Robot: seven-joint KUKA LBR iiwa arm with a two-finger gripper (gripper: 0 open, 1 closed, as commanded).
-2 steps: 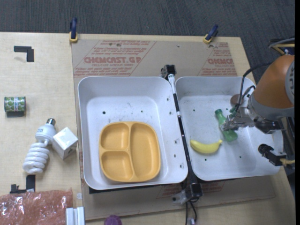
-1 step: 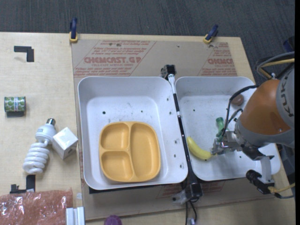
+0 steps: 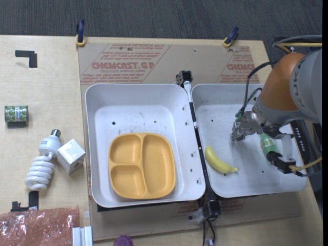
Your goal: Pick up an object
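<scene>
Yellow and curved, smooth-skinned: banana [image 3: 220,161], lying flat on the speckled floor of the right bin [image 3: 215,106], near its front left corner, just beside the divider between the two bins. Looks like the only loose thing within easy reach there, so probably the object to pick. Tapers to a darker stem at its right end; rounded and likely to roll a little if pressed off-centre.

Hangs low over the same bin, up and to the right of the banana and clearly apart from it: hand [image 3: 241,129], metallic and grey, at the end of the arm [image 3: 302,86] reaching in from the right. Cannot tell whether open or closed, since the wrist and cables crowd it at this slant. Holds nothing visible. Shows something small and green [image 3: 267,142] just to its right, too muddled with the cabling to name.

Sits centred in the left bin [image 3: 128,106]: a yellow-orange divided plate [image 3: 142,165], matte plastic, three compartments, rounded corners. Wide, flat and low-rimmed, so a poor fit for a pinch grasp.

Rests under both bins, pinned by clamps [image 3: 80,34] at the back corners, presumably to stop sliding: a brown printed sheet [image 3: 128,60]. Kept off to the left on the bare bench [image 3: 31,86], well outside reach: a spiral white bulb [image 3: 41,163], a white cube [image 3: 71,156] and a small green can [image 3: 16,114].
</scene>
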